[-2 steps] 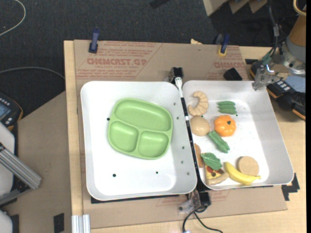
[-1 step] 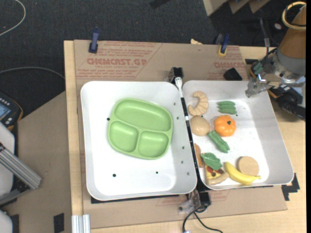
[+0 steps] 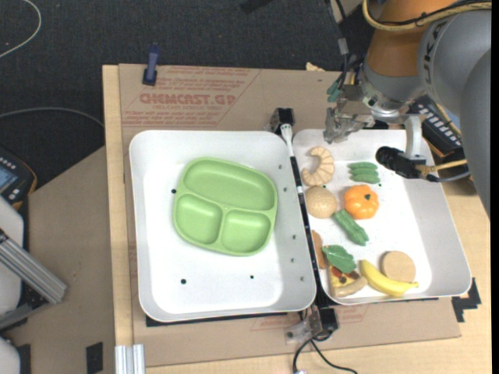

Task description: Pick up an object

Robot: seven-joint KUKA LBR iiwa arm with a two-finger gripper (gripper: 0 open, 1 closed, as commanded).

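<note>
The end effector [image 3: 337, 131] hangs over the far edge of the right bin [image 3: 437, 232], just above the croissant [image 3: 318, 165]. I cannot tell how it is set, and nothing shows in its grip. Toy foods lie in this bin: an orange pumpkin [image 3: 361, 201], a banana [image 3: 386, 280] and a cookie [image 3: 398, 266]. The left bin [image 3: 152, 209] holds a green tray [image 3: 225, 206].

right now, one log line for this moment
hand: above right bin far edge, near croissant | held: nothing seen | left bin: green tray
</note>
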